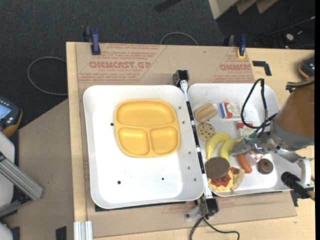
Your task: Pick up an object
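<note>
Right bin holds the toy food, crowded toward its left and front: banana, round cookie, bread roll, small carton, burger, carrot, doughnut. Gripper sits low beside the banana, above the carrot; whether anything is gripped cannot be told. Left bin holds a yellow divided plate, with open floor in front.

Right bin crowded; left bin roomy around tray.

dark carpet floor, tan bench top, blue clamps.
</note>
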Controlling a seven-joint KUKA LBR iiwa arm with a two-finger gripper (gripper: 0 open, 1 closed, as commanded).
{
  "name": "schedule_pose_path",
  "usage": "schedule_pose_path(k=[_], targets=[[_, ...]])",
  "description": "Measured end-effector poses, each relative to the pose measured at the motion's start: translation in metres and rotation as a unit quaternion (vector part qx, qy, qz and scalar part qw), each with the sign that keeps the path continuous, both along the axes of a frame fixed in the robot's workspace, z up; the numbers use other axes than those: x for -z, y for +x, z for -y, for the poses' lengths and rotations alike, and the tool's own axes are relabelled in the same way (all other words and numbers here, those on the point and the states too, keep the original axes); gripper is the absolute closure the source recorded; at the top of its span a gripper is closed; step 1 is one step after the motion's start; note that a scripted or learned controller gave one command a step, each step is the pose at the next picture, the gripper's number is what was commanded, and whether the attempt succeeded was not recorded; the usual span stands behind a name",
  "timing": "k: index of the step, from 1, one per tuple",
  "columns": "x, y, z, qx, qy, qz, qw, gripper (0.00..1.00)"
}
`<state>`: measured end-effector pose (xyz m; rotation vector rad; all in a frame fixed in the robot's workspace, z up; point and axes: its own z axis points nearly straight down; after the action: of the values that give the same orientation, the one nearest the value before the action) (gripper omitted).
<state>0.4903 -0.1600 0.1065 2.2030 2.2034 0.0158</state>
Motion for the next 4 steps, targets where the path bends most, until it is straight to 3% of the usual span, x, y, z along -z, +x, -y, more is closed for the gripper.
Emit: schedule_pose_path(k=[1,2,3,4], targets=[[0.009,0.061,-0.038,-0.001,-0.002,0.007,1.0,0.0],[0.022,0.052,0.031,0.002,0.0033,-0.011,0.9999,0.0],[0.021,0.134,-0.021,-0.003,0.0053,-0.011,0.9999,0.0],[0.028,0.164,0.006,-0.006,0.0106,-0.048,0.9988,0.0]])
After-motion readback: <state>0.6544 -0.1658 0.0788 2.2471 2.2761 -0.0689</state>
